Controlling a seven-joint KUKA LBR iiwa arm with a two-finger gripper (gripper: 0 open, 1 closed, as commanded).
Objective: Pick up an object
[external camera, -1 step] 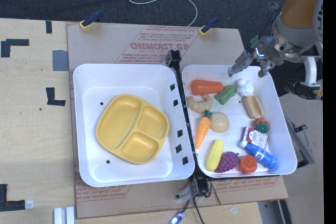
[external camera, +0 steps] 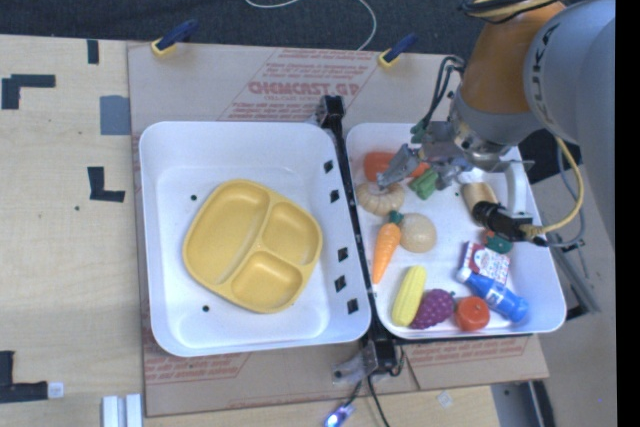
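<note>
I see my gripper (external camera: 425,165) low over the right bin (external camera: 545,300), a green toy (external camera: 424,183) just under it, carrot (external camera: 384,250) beyond; whether anything is gripped, I cannot tell.

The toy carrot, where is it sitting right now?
The carrot lies in the right bin, hard against its left wall, with the corn cob just below it in the camera view and a pale egg-like piece on its right.

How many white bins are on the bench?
2. The left bin holds a yellow divided plate. The right bin holds the toy food, with the arm reaching into it.
</note>
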